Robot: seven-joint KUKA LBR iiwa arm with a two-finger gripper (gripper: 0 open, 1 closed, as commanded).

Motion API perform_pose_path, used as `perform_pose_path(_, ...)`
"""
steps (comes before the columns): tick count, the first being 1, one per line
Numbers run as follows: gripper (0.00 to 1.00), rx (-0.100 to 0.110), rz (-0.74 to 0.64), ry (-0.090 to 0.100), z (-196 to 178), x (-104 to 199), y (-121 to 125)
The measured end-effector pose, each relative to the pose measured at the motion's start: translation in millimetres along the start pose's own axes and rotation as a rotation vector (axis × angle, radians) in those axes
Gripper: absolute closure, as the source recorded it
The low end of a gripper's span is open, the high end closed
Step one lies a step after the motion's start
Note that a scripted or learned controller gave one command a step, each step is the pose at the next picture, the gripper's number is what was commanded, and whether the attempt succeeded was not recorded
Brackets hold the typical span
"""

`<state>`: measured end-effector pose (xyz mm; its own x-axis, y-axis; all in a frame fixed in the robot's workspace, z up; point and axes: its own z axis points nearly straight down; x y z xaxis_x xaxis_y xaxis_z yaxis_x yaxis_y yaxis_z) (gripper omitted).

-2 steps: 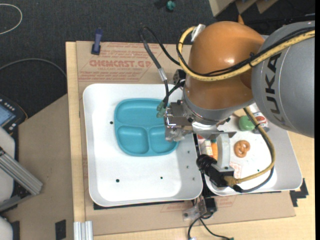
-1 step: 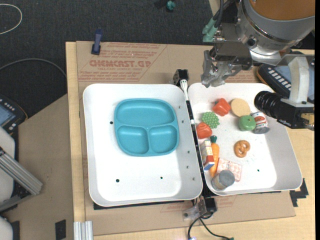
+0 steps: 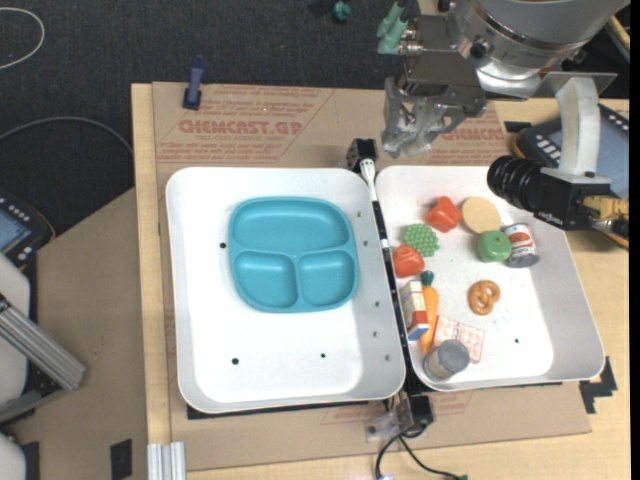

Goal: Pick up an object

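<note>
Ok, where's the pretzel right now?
The pretzel lies in the right bin, about mid-bin, just below the green ball and the small can.

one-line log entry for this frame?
phase: pre-grasp | gripper: above right bin back edge, nothing held | toys in right bin | blue tray: left bin

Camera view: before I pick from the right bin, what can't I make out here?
- Two-finger gripper: blurred above the right white bin's far rim; finger state unreadable.
- Grey arm: cut off by the top edge.
- Small printed can: label too small to read.
- Grey-lidded jar and flat printed packet: overlapping, outlines unclear.
</note>
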<state>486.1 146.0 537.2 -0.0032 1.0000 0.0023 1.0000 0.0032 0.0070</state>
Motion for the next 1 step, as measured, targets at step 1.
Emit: perform_pose_path(1,1.00,0.017,0.007,-0.005,85.7,-29.7,-8.4)
